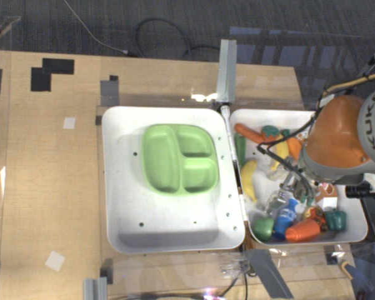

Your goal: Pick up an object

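gripper low in rt bin, over blue bottle, white cap

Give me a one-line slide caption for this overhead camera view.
KUKA arm lowers its hand into the right bin of toy food; green divided tray sits in the left bin.

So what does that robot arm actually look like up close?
The arm is bulky and rounded, grey with a big glossy orange band and dark lettering on its grey shell. Black and yellow cables run along it to a small metallic gripper.
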You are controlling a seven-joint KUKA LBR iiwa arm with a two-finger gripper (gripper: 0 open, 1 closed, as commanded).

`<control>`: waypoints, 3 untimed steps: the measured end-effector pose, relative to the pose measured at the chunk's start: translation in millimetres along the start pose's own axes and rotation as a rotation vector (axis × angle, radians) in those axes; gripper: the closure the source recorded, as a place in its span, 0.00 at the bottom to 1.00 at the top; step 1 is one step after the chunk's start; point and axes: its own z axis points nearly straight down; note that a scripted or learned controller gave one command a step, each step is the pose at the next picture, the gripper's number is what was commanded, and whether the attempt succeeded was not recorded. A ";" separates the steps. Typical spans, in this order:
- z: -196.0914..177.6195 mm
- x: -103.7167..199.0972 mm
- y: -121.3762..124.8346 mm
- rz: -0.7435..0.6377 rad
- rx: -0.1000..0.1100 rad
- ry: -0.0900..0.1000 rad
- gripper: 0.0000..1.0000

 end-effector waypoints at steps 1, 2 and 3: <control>2.2 -60.8 42.2 -0.238 -0.001 0.003 0.00; -13.0 -64.4 44.8 -0.242 -0.004 -0.011 1.00; -154.9 -110.1 47.2 -0.560 -0.001 -0.003 1.00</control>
